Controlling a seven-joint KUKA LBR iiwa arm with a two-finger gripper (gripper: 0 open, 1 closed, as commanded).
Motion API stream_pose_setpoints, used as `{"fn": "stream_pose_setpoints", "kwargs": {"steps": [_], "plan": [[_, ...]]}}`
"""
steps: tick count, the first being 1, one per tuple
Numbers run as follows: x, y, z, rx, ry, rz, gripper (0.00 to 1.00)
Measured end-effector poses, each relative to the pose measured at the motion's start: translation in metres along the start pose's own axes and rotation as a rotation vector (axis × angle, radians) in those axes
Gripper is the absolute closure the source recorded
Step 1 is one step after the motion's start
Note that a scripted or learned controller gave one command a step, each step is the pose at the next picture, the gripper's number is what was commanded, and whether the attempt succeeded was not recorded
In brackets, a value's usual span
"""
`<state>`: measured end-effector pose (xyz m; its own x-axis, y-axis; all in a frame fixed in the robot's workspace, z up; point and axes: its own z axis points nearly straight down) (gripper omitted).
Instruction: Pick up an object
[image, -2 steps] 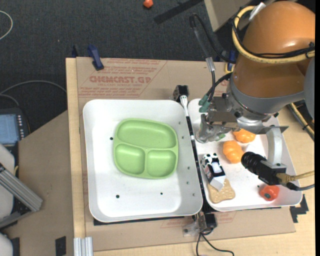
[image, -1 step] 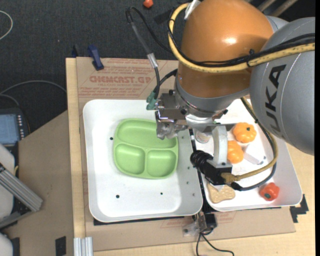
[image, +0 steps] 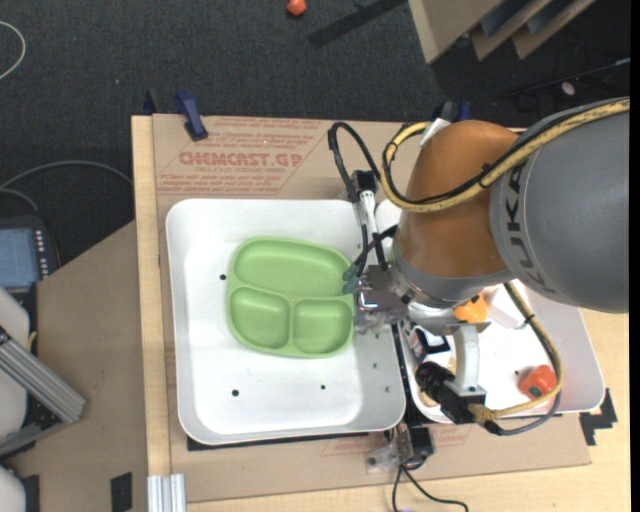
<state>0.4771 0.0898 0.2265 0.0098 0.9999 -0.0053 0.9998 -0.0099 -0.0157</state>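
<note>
One green plate (image: 285, 297) with three hollows lies in the left white bin (image: 200, 380). The big grey and orange arm (image: 520, 215) covers much of the right bin (image: 585, 385), where a small orange thing (image: 538, 381) peeks out. The gripper (image: 366, 297) is at the plate's right edge; how far open it is cannot be told. Both bins sit on a brown board (image: 250, 150) above dark carpet (image: 90, 60).

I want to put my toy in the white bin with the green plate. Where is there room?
In the left bin, there is bare floor below the green plate, and a strip along its left wall. It is crowded at the plate's right edge, where the arm comes down.
</note>
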Motion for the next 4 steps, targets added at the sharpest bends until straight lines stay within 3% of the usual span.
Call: {"fn": "stream_pose_setpoints", "kwargs": {"steps": [1, 2, 3, 4], "plan": [[0.006, 0.002, -0.018, -0.017, 0.006, -0.009, 1.0], [0.069, 0.001, -0.064, -0.021, 0.008, -0.017, 1.0], [0.021, 0.001, -0.146, -0.025, 0.007, -0.005, 1.0], [0.014, -0.001, -0.218, -0.025, 0.007, -0.01, 1.0]]}}
